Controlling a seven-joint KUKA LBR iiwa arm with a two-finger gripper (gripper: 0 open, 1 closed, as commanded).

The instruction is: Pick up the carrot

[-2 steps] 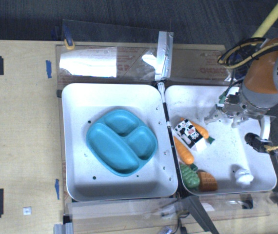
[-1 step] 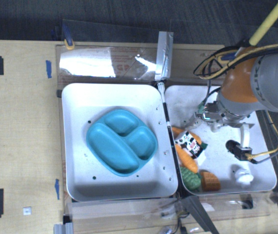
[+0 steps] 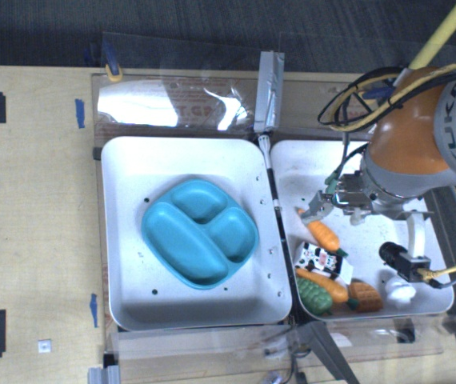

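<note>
A: Where is the carrot (image 3: 323,235) found?

B: It is seen in the right bin (image 3: 438,298), near that bin's left wall, just below the hand (image 3: 322,205). A second carrot-like piece (image 3: 325,283) is seen lower down, beside a green toy (image 3: 314,294) and a black-and-white box (image 3: 321,260).

A: And the hand's state?

B: It cannot be told from here; the tip is small and dark against the bin. Nothing can be made out between its parts, so no grasp is claimed.

A: How is the carrot laid?

B: Its long axis is run diagonally, from upper left to lower right. The greenish end seems to be pointed lower right, toward the box, though that detail is small.

A: What could be spoiled?

B: If the descent is made off the axis, the rounded body may be pushed aside and rolled toward the wall or the box. The wrong carrot-like piece could also be taken, since the two are close.
</note>
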